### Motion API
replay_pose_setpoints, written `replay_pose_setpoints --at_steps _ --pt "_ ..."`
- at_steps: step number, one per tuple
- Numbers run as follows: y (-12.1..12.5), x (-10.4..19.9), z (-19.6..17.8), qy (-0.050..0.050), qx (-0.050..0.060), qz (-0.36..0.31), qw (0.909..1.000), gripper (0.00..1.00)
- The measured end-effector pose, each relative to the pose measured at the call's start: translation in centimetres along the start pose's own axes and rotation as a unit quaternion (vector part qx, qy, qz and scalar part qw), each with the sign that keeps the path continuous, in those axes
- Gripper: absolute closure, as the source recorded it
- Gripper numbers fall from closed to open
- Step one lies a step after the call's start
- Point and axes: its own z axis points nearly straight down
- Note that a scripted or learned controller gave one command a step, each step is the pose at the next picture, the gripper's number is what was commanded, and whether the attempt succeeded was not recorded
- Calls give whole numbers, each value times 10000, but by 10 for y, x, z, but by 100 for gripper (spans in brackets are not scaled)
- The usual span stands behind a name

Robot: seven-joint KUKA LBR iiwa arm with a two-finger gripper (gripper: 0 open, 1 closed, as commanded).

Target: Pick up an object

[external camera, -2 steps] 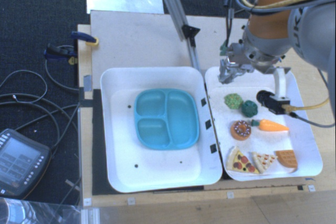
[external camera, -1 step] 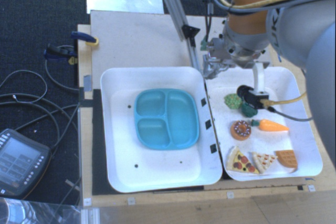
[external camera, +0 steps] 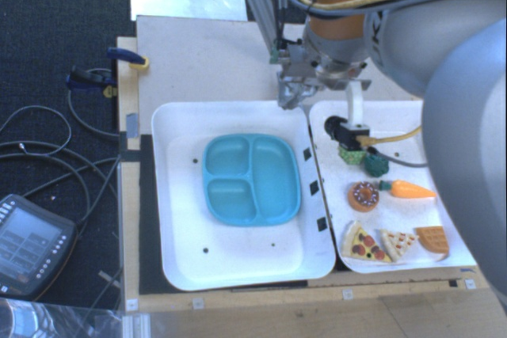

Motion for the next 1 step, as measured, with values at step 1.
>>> replay_pose_setpoints --at_steps 1 --pt "-1 -3 0 -11 8 12 10000 0"
